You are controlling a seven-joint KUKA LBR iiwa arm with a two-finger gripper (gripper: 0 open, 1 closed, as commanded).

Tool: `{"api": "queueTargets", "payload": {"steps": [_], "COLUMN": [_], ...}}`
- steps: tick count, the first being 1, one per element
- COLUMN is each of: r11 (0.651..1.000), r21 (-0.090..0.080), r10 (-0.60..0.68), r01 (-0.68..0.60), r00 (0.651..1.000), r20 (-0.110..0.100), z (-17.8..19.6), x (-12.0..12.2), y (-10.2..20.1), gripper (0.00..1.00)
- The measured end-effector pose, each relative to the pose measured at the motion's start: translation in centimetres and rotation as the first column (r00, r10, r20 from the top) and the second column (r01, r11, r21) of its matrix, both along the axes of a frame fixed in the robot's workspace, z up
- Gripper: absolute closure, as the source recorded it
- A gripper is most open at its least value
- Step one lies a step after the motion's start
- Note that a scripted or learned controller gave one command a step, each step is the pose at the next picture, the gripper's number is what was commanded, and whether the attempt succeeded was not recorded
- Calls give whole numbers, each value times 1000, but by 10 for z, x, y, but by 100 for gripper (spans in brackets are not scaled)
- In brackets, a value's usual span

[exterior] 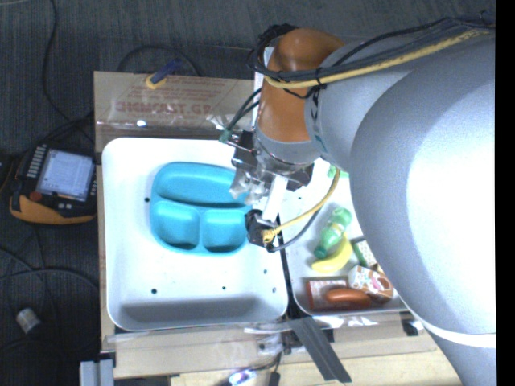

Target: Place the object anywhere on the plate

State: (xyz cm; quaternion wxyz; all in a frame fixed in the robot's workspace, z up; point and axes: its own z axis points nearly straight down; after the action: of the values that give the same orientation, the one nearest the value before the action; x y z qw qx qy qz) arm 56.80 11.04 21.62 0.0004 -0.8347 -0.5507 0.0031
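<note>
A blue plate with three compartments lies in the left white bin. My gripper hangs over the plate's right edge, near the wall between the two bins. The wrist and its cables hide the fingertips, and no object shows between them. In the right bin lie a green bottle, a yellow banana, a small carton and a brown sausage.
The large grey arm covers most of the right bin and the right side of the view. A clear plastic sheet and cardboard lie behind the left bin. A handheld device rests on the floor at left.
</note>
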Motion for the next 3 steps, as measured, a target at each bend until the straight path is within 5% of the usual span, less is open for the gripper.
{"api": "queueTargets", "payload": {"steps": [1,2,3], "r11": [996,978,978], "r21": [-4,-2,-2], "r10": [89,210,210], "r01": [-89,-210,-210], "r00": [996,978,978], "r20": [2,1,1], "z": [8,7,7], "x": [28,11,11], "y": [31,65,65], "gripper": [100,100,0]}}
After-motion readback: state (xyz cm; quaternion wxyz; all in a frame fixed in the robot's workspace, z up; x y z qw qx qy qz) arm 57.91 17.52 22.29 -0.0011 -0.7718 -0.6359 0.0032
